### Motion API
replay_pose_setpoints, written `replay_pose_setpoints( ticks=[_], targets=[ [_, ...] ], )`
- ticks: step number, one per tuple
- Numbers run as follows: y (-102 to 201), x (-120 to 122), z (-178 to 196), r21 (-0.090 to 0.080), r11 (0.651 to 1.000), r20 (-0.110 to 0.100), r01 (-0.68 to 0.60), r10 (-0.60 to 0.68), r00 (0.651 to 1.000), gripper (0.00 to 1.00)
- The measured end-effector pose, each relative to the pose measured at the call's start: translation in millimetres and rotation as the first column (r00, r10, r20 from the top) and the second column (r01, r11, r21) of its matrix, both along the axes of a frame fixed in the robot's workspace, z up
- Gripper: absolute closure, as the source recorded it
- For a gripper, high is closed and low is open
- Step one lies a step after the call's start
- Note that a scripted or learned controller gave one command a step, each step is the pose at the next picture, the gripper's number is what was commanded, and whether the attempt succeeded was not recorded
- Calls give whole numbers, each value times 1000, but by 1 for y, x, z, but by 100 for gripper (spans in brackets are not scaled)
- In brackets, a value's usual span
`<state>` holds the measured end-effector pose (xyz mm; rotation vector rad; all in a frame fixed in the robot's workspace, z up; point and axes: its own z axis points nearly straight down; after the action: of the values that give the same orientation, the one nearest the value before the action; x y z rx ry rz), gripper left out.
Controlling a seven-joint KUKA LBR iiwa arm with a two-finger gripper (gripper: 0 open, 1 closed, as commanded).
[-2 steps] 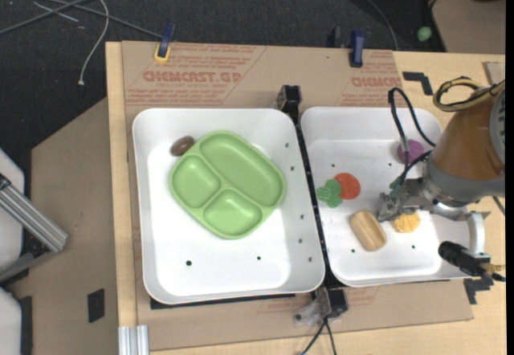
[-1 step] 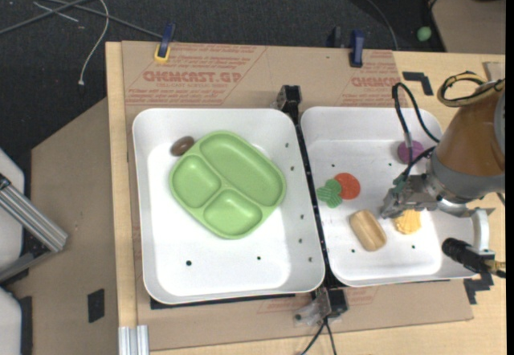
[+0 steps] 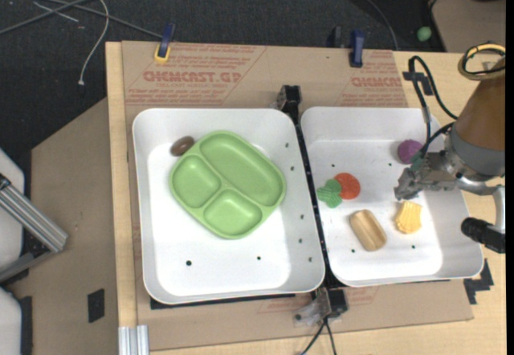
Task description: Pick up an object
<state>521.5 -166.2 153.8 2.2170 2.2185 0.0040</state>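
A cardboard-covered bench (image 3: pixel 241 72) is filling the middle of the frame, with red lettering showing along its upper part and two blue clamps (image 3: pixel 166 42) sitting at its top edge. Two shallow white bins are lying side by side on it: the left bin (image 3: pixel 161 249) is taking up the centre-left, and the right bin (image 3: pixel 418 265) is sitting at centre-right, touching it along a dark seam. The arm (image 3: pixel 482 120) is reaching in from the right edge, its orange band showing above a grey wrist. A green divided plate (image 3: pixel 228 183) is resting tilted in the upper middle of the left bin, and a small brown object (image 3: pixel 183 145) is lying just beside the plate's upper left corner. The gripper (image 3: pixel 408 186) is hanging low over the right bin's middle right, just above a yellow object (image 3: pixel 409 218); whether its fingers are spread or closed cannot be told, and nothing is visibly held. A tan bread-like roll (image 3: pixel 368 230) is lying left of the yellow object, near it. A purple object (image 3: pixel 409 150) is sitting just above the gripper. A red object (image 3: pixel 347 185) and a green one (image 3: pixel 329 194) are touching each other at the right bin's left side.
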Motion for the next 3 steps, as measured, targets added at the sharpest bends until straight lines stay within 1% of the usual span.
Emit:
replay_pose_setpoints(
  ticks=[1, 2, 3],
  targets=[
    [0, 2, 54, 0, 1000, 2, -1, 1, 1000, 100],
    [59, -6, 50, 6, 1000, -8, -5, 5, 1000, 100],
    [110, -6, 64, 4, 1000, -4, -6, 6, 1000, 100]
  ],
)
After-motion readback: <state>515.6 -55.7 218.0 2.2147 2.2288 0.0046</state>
